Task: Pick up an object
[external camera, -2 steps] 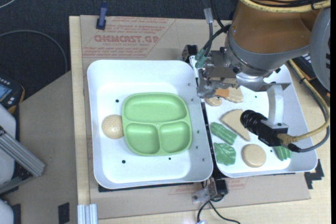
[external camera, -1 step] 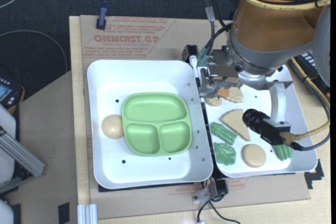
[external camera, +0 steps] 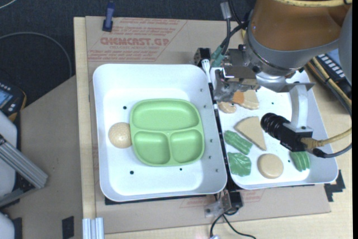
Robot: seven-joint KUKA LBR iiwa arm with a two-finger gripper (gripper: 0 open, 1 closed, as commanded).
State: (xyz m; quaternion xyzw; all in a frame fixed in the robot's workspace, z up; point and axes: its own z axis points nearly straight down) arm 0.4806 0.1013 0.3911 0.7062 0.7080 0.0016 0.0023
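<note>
The gripper (external camera: 235, 85) hangs low at the upper left corner of the right bin (external camera: 320, 172), close to the rim it shares with the left bin (external camera: 106, 137); whether it is spread or pressed together I cannot tell, since the arm's bulky wrist (external camera: 291, 36) covers it from above. Just below the gripper lie a small orange and tan piece (external camera: 245, 99) and a pale round piece (external camera: 226, 107), touching or nearly touching each other; nothing can be seen pinched by the gripper.

Further down from the gripper in the right bin, a tan wedge (external camera: 253, 130) lies near the middle. Below and left of the wedge sit two green leafy pieces (external camera: 239, 143), one under the other, near the shared rim. A round tan disc (external camera: 270, 165) rests right of the lower leafy piece, and another green piece (external camera: 300, 160) lies right of the disc. A black cylinder (external camera: 282, 130) on the arm's side reaches over the bin right of the wedge.

In the left bin, well away from the gripper, a green divided tray (external camera: 166, 131) lies in the centre with a beige ball (external camera: 119, 134) touching its left edge.
</note>
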